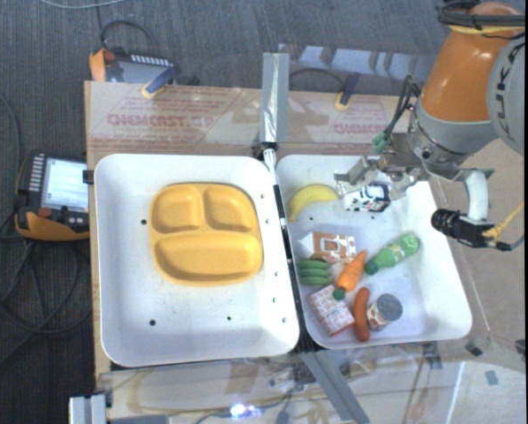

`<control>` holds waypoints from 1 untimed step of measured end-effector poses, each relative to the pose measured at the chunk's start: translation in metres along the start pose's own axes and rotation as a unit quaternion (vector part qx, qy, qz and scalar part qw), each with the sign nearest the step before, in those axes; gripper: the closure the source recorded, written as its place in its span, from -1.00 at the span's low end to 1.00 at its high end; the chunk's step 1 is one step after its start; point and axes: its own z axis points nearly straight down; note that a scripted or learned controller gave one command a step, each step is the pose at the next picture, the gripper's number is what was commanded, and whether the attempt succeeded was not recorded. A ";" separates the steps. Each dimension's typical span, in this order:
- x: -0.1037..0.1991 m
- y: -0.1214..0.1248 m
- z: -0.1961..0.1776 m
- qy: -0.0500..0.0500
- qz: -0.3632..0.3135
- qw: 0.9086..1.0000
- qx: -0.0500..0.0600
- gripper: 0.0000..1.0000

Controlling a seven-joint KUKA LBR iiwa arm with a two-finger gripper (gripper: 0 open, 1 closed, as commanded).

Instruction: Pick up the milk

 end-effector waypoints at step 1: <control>-0.058 0.034 0.120 0.000 0.087 0.996 0.002 -1.00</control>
